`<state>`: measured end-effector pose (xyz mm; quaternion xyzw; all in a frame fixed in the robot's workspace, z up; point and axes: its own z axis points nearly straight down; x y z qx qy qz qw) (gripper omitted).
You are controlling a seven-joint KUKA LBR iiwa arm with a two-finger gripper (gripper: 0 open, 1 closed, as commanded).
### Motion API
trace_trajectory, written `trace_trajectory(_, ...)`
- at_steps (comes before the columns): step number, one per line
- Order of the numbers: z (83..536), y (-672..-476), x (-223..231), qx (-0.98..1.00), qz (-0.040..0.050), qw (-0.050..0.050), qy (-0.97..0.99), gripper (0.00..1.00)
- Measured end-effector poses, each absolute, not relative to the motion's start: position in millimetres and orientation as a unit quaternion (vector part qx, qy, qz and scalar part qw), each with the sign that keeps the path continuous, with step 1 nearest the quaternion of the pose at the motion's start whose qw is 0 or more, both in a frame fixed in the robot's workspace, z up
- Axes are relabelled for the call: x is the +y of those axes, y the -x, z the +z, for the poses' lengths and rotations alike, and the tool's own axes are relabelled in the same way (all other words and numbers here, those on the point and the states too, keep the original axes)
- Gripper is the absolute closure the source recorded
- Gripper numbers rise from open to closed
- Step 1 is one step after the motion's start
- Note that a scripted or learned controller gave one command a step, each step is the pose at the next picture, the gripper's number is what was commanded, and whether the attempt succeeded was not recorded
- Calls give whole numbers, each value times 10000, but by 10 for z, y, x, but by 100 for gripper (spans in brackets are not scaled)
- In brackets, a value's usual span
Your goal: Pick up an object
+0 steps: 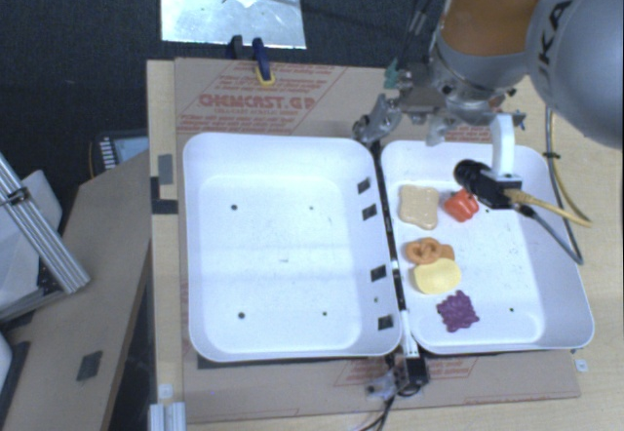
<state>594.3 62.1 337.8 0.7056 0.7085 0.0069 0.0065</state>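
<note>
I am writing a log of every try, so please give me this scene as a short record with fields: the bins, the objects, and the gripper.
left bin: no objects inside
right bin: five small objects, all toward the side next to the left bin
tan piece: far row, beside the red piece
red piece: far row
orange pretzel shape: middle, touching the yellow piece
yellow piece: just in front of the pretzel shape
purple cluster: nearest the front rim
gripper: above the far rims, near where the bins meet
</note>
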Motion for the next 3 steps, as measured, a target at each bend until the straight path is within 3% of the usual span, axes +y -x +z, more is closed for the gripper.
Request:
trace_trajectory(1, 5210, -6122, 282, 7084, 70, 73, -7057, 0)
trace_trajectory(2, 5367, -6291, -999, 7052, 10, 37, -7090, 0)
trace_trajectory(3, 5465, -6293, -937, 7099, 16, 30, -7043, 100)
